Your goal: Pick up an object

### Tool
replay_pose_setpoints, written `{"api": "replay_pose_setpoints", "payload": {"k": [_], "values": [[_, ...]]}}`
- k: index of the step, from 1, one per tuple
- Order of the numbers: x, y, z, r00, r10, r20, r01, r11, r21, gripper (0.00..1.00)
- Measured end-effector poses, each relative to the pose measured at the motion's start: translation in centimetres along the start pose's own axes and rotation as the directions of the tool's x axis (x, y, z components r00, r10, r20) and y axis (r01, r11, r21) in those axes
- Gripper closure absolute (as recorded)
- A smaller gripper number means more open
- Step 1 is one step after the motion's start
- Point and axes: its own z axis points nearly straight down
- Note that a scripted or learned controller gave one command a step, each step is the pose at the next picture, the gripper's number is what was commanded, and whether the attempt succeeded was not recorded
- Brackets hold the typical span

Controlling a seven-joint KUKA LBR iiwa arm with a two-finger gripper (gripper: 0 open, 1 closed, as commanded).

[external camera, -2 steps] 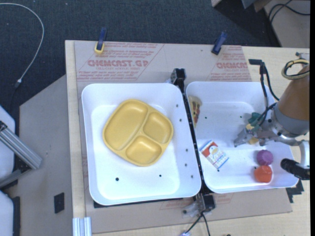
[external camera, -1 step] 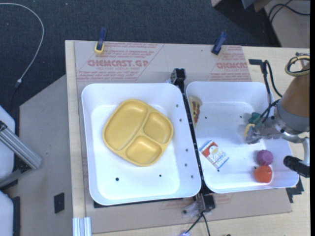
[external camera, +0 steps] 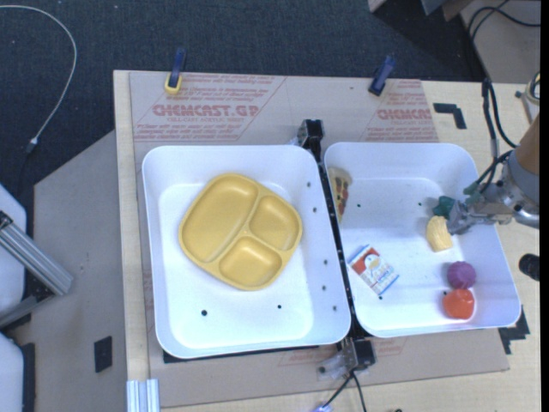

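I reach in from the right, and my jaws [external camera: 456, 221] sit low over the right-hand shallow white bin [external camera: 403, 157], near its right wall. They are small and partly blurred from up here, so I cannot tell how far apart they stand or whether anything is caught between them. A small dark teal piece [external camera: 444, 205] shows just at their left tip, and I cannot tell whether it is an object or part of me.

Just below and left of my jaws lies a pale yellow, chunky soft-looking object [external camera: 439, 234], touching or very nearly touching them; I cannot say which. Further toward the near right corner of the same bin rests a round purple object [external camera: 461, 274], and just below it, close enough to look like contact, a red-orange rounded object [external camera: 459, 304]. Near the bin's left side lies a small flat carton printed in white, red and blue [external camera: 374, 270], tilted on the floor of the bin. Up against the left wall of that bin is a slim tan and red item [external camera: 340, 191], lying along the wall.

The left-hand shallow white bin [external camera: 163, 316] holds a yellow plastic divided plate with three compartments [external camera: 241, 231], lying flat, turned at an angle. Both bins sit side by side on the brown paper-covered surface [external camera: 214, 101].
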Motion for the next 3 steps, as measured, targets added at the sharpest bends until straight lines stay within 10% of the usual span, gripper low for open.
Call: {"api": "replay_pose_setpoints", "payload": {"k": [2, 3], "values": [[0.6, -0.4, -10.0, 1.000, -0.001, 0.000, 0.001, 1.000, 0.000, 1.00], [5.4, 0.5, -8.3, 1.000, -0.004, -0.005, 0.004, 1.000, 0.008, 1.00]]}}
